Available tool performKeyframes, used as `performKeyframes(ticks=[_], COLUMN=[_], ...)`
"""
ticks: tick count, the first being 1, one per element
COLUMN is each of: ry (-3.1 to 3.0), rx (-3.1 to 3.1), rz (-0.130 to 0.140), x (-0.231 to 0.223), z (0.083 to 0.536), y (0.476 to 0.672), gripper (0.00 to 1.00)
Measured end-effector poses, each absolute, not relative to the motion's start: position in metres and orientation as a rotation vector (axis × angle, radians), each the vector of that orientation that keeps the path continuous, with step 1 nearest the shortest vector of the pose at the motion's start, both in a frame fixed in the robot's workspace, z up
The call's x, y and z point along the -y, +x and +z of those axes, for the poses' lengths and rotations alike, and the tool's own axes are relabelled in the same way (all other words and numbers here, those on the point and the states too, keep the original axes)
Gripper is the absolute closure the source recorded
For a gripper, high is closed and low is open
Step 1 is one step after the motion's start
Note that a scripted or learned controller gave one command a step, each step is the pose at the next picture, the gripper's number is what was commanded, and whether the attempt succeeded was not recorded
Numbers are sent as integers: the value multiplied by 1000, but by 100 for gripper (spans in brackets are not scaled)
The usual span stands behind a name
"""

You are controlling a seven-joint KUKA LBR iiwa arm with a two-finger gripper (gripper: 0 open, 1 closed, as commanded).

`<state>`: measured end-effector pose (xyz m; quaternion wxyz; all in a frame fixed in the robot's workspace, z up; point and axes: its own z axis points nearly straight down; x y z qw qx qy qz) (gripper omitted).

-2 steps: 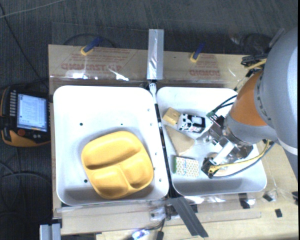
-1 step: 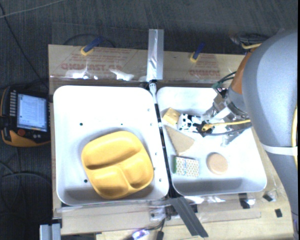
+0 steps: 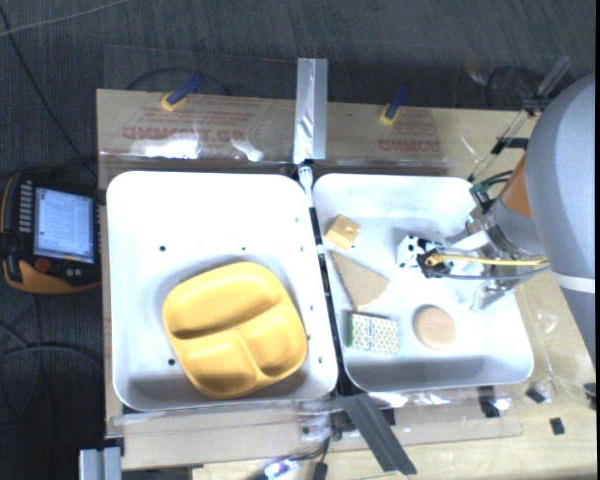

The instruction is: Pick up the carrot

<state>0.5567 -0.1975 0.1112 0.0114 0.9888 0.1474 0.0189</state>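
The arm (image 3: 578, 183) presents as a broad, smooth, rounded casing in plain light grey with a matt finish. A narrow pale seam line (image 3: 583, 283) crosses the casing low down. An orange band (image 3: 520, 193) shows at the casing's edge above the wrist. The gripper (image 3: 470, 260) is built of slender pale and bare-metal parts, small against the casing. Thin dark cables (image 3: 492, 180), one with a green stretch, run beside the wrist; finer detail there cannot be resolved.

Carrot (image 3: 435, 326), perhaps peach disc, right bin (image 3: 470, 363)
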Motion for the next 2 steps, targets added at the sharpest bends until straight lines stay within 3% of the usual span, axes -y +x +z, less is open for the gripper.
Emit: performKeyframes(ticks=[1, 2], ry=[3123, 3131], rx=[-323, -323], rz=[-13, -16], x=[222, 151], z=[224, 128], y=[598, 533], gripper=[0, 0])
